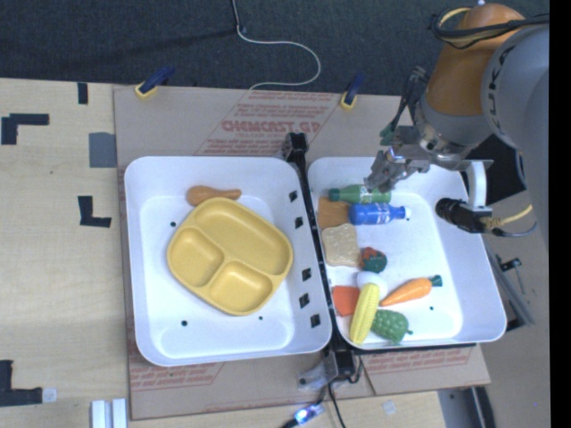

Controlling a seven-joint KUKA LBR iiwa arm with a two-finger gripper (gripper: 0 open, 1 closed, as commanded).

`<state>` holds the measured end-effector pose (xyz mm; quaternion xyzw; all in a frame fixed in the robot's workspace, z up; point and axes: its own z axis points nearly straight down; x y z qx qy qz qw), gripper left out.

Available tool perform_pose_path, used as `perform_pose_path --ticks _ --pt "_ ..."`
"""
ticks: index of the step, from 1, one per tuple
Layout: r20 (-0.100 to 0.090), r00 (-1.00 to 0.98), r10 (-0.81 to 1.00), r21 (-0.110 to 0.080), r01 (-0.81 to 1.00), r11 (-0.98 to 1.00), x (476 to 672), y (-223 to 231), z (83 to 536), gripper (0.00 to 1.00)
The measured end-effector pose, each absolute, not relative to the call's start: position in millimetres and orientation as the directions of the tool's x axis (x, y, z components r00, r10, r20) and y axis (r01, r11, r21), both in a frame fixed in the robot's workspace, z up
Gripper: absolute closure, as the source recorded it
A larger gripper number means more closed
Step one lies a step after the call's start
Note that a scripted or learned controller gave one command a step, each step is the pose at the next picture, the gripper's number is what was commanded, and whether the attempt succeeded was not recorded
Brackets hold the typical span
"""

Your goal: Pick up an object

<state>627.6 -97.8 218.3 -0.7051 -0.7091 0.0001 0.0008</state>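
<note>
My gripper point(384, 178) hangs low over the back of the right bin point(464, 239), right at the cap end of a green bottle point(355, 193) lying on its side. Whether it touches the bottle is unclear. A blue bottle point(376, 213) lies just in front of the green one. Further forward are a slice of toast point(340, 244), a small red and green piece point(373, 260), a carrot point(410, 291), a corn cob point(364, 310), a broccoli piece point(390, 325) and an orange-red piece point(344, 300). A brown flat piece point(329, 212) lies by the left wall.
The left bin point(147, 239) holds a yellow divided plate point(230, 253) and a toy drumstick point(212, 193) behind it. A black divider strip point(308, 239) runs between the bins. The arm's grey and orange body point(473, 69) looms over the right bin's back right corner.
</note>
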Motion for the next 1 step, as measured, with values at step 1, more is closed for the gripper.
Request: perform_pose_path --ticks 1 --pt "0.002 -0.007 1.000 0.001 1.000 0.007 651.1 -51.8 231.8 1.00"
